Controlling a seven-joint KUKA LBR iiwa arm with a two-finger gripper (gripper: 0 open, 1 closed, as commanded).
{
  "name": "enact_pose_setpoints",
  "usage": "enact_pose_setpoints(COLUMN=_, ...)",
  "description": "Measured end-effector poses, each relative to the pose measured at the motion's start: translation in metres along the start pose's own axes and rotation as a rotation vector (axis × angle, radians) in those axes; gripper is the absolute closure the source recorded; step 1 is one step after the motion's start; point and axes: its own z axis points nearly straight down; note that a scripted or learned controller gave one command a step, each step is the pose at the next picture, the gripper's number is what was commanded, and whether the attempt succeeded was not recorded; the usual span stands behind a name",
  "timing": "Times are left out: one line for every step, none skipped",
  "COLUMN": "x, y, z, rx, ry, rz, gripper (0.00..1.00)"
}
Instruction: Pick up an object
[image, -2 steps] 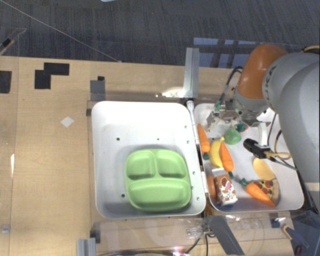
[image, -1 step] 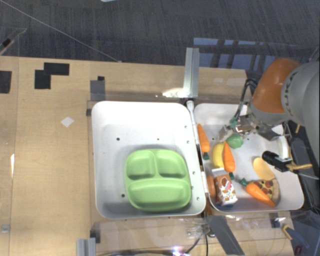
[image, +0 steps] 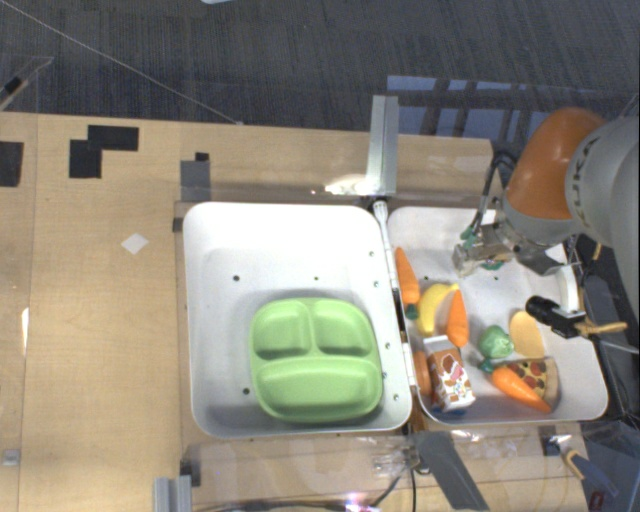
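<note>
The tool (image: 483, 250) hangs low over the far part of the right bin (image: 590, 405), near its back wall; whether its tips are spread or closed cannot be told, and nothing shows between them. Just nearside of it lies a banana (image: 433, 306), its long axis running from the far wall toward the near one. A carrot (image: 406, 277) lies along the left wall, another carrot (image: 457, 319) beside the banana. A milk carton (image: 450, 374) stands near the front-left corner. The left bin (image: 215, 240) holds a green tray (image: 315, 360).

green tray (image: 316, 360) in left bin (image: 210, 300), toy food in right bin (image: 590, 400), tool (image: 482, 252) above it
</note>
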Motion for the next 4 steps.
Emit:
enact_pose_setpoints(x=0.000, y=0.000, z=0.000, rx=0.000, ry=0.000, rz=0.000, gripper=0.00)
enact_pose_setpoints(x=0.013, y=-0.032, z=0.011, rx=0.004, ry=-0.003, rz=-0.042, gripper=0.00)
enact_pose_setpoints(x=0.014, y=-0.074, z=0.009, rx=0.001, ry=-0.003, rz=-0.091, gripper=0.00)
enact_pose_setpoints(x=0.017, y=-0.071, z=-0.002, rx=-0.003, ry=0.001, rz=-0.092, gripper=1.00)
